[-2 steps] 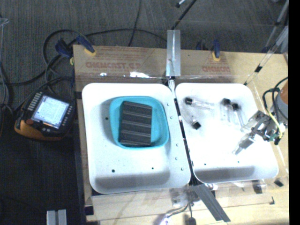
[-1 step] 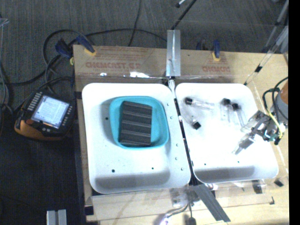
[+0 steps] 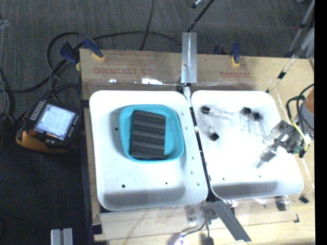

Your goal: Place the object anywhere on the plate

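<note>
Camera view, from above the bench at a slant. Two shallow white bins stood side by side: the left white bin (image 3: 104, 182) held a turquoise rounded-square plate (image 3: 175, 137), and on that plate lay a dark grey ribbed rectangular block (image 3: 148, 133), resting flat near the plate's middle. The right white bin (image 3: 240, 172) held several small clear plastic tubes with black caps (image 3: 213, 112), scattered across its far half and well apart from the plate. The two-finger gripper (image 3: 266, 157) hung over the right bin's right side, at the end of a grey arm entering from the right; whether it was open or closed could not be told, and nothing could be seen held in it. Which item counted as the task's object was uncertain. If the ribbed block, the placing appeared already done, and the arm had only to stay clear. If one of the capped tubes, the pick was not yet made, and the next move would call for a reach leftward to a tube, a secure grasp, then a carry across the divide to the plate.
</note>
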